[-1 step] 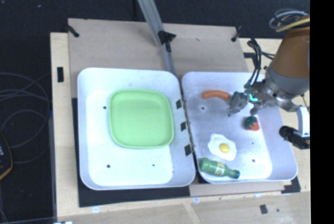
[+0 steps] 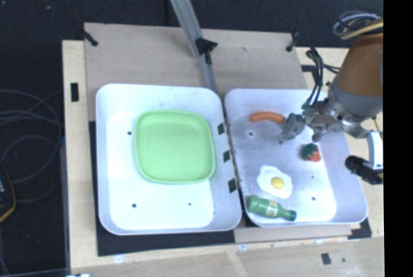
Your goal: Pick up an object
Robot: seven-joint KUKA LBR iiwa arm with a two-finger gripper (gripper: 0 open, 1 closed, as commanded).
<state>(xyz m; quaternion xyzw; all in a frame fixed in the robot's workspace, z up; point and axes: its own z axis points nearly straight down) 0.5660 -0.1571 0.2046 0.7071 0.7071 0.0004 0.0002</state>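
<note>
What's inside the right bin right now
The right bin holds a sausage, a small tomato, a fried egg and a green bottle. The gripper covers part of the floor.

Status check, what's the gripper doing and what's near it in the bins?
Gripper open, nothing between its fingers, over the right white bin. Orange toy sausage beside it, small red-and-green toy below. Nothing blocking.

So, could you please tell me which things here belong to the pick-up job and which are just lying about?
Belonging to the job:
- the tool, over the right bin
- sausage
- small red and green toy
- fried egg
- green bottle

Just lying about:
- green plate in the left bin
- grey pole behind the bins
</note>
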